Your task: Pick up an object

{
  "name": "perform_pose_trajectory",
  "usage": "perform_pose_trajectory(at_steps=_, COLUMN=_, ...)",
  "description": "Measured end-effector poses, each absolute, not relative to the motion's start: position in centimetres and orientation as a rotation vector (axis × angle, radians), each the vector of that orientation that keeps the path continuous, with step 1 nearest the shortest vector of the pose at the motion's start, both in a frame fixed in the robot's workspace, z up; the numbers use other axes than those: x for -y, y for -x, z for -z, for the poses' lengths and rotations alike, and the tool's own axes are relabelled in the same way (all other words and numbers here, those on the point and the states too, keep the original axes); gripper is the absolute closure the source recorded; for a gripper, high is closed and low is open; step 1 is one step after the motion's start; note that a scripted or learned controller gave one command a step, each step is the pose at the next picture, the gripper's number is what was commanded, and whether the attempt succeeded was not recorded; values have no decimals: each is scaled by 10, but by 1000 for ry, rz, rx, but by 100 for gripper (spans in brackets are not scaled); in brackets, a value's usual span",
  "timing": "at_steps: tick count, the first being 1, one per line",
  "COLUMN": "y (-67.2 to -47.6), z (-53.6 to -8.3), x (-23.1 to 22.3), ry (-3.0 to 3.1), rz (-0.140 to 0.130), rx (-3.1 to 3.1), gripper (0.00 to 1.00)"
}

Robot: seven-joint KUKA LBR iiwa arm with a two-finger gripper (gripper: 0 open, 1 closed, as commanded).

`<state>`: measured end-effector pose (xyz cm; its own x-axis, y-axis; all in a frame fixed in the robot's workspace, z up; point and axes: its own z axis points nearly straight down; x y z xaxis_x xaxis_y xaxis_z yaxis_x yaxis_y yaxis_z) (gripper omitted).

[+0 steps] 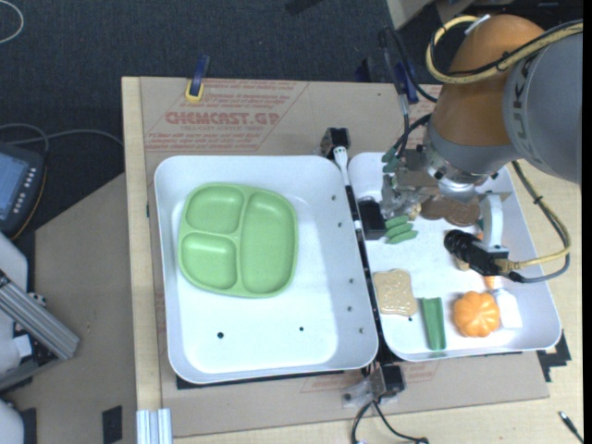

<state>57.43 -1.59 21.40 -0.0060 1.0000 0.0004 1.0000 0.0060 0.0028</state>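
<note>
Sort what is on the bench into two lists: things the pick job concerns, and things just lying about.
Job:
- end effector, low over the right bin
- green pea pod under it
- orange pumpkin
- green stick
- tan cracker

Lying about:
- green divided plate in the left bin
- yellow clamp at the board's edge

The left shallow white plastic bin (185,340) holds a green three-compartment plastic plate (239,239) toward its 10 o'clock area. In the right shallow white plastic bin (532,331), a green pea-pod toy (400,230) lies at 10 o'clock, a tan cracker-like square (395,292) at 8 o'clock, and a green flat stick (433,323) at 6 o'clock. An orange pumpkin-shaped toy (476,314) lies at 5 o'clock, just right of the stick.
</note>
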Motion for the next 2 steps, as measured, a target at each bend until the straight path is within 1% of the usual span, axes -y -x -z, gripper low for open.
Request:
perform_pose_trajectory(at_steps=1, y=-588, z=-214, x=-29, ry=-2214, rz=-5, rx=-2226, gripper=100)
perform_pose_trajectory(at_steps=2, y=-582, z=-222, x=-59, ry=-2216, rz=-5, rx=-2225, gripper=100)
